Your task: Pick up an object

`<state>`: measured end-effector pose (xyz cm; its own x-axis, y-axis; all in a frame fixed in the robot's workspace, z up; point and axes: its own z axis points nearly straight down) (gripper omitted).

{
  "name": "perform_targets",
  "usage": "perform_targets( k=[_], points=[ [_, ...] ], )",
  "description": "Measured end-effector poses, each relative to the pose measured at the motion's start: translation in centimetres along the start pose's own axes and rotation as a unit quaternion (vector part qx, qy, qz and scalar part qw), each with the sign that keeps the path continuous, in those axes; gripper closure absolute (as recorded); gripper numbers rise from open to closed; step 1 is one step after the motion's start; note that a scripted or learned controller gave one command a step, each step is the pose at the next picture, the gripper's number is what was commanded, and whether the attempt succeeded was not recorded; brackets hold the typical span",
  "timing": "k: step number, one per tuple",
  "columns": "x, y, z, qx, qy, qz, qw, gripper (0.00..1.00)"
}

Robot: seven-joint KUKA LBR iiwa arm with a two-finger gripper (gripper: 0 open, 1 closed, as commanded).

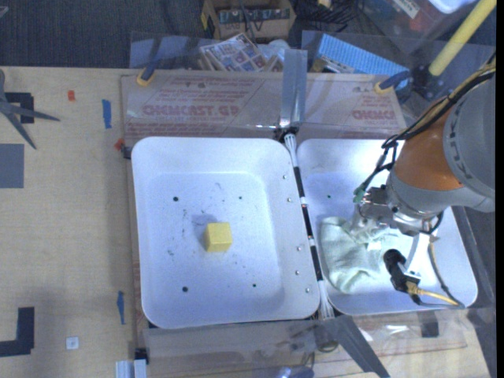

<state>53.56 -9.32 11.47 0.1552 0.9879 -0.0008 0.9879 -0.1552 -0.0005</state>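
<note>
A small yellow block lies near the middle of the left bin. A crumpled pale cloth lies in the lower part of the right bin. My gripper hangs low over the right bin, down at the cloth's upper right edge. The wrist and the orange band above it cover the gripper from this angle.
A metal divider runs between the two bins. A yellow-tipped cable trails off the wrist toward the right bin's lower right corner. Clear panels and clutter stand behind the bins; the wooden bench extends to the left.
</note>
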Motion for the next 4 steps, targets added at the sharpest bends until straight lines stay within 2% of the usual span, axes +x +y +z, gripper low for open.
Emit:
perform_targets(
  k=[1,2,3,4],
  points=[
    [-1.7,3.3,2.2,-0.008,0.001,0.054,0.9985,1.0],
    [-1.7,3.4,1.2,-0.009,0.001,0.053,0.9985,1.0],
    [-2.8,1.6,2.2,-0.01,0.001,-0.025,0.9996,1.0],
    [0.0,10.0,2.3,-0.007,0.0,0.108,0.9941,1.0]
  ],
)
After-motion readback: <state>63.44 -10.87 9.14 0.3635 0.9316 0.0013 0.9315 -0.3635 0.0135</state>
